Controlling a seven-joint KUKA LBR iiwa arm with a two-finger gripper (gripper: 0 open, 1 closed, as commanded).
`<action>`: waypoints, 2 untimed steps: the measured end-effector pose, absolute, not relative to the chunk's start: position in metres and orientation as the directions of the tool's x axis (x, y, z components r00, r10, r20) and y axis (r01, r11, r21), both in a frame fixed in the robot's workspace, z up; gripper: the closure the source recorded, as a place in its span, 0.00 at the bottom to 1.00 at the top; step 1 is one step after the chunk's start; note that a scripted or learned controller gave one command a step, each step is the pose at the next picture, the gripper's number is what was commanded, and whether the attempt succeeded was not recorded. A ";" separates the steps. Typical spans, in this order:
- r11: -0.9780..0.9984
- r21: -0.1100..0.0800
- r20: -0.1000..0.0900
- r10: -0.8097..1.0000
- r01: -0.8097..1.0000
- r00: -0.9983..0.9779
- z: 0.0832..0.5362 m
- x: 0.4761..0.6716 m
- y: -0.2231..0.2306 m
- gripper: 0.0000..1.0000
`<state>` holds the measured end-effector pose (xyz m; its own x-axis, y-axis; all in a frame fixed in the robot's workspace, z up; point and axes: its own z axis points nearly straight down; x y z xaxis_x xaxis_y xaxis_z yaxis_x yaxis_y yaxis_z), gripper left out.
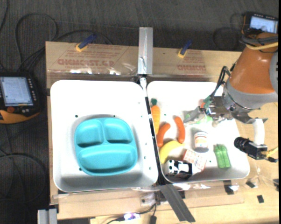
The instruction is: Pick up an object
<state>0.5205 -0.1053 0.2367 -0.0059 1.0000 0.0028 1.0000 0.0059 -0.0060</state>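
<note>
White plastic bins sit side by side on the counter (215,62), and all the pickable stuff is in the right bin (178,90). The gripper (196,115) hangs over the upper middle of that bin, just right of an orange-red sausage-shaped piece (179,128) and above a small white jar (201,140). I honestly can't tell whether the jaws are spread or pressed together, it's too blurry there, and nothing is clearly caught between them.

To do this pick well, I'd go for something that stands alone. The green block (221,155) at the right is well apart from the rest, so it looks like the safest target. The carrot (155,112) lies against the bin's left wall, and the banana (168,148), the black-and-white toy (179,168) and the little card box (194,160) are crowded together near the front, so a grab there could shove neighbours around.

The left bin (66,125) holds a blue divided tray (104,145). The floor is dark carpet (24,27) with cables, and a handheld controller (13,96) lies at the left.
</note>
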 end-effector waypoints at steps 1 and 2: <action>0.089 0.006 -0.001 0.996 0.996 -0.089 0.088 0.504 -0.165 0.00; 0.092 0.007 0.002 0.996 0.996 -0.093 0.097 0.505 -0.162 1.00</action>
